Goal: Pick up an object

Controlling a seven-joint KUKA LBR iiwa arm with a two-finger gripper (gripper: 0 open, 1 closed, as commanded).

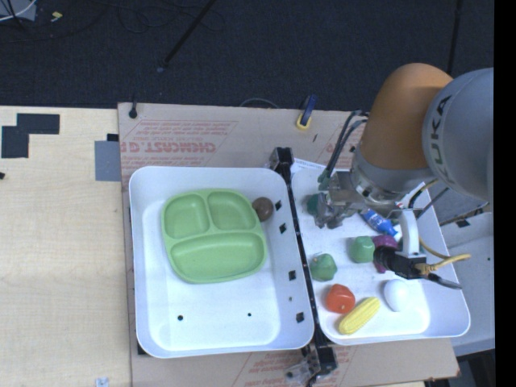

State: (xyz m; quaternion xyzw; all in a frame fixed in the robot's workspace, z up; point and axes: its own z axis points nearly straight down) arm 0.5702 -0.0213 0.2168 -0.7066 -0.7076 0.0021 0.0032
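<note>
Two shallow white bins sit side by side on a bench, seen from above. The left bin [153, 297] holds a green divided tray [214, 236] with a small brown ball [263, 208] touching its upper right corner. The arm [435, 127] reaches in from the right, over the right bin [451, 317]. Its gripper [329, 214] hangs low over that bin's upper left area, close to a dark teal object [311, 204]; how far its fingers are parted cannot be told, and nothing is visibly held. Lower in the right bin lie a green pepper [323, 266], a tomato [339, 298], a corn cob [359, 315], a white egg [396, 294], a green cup [362, 249] and a blue and purple piece [379, 222].
</note>
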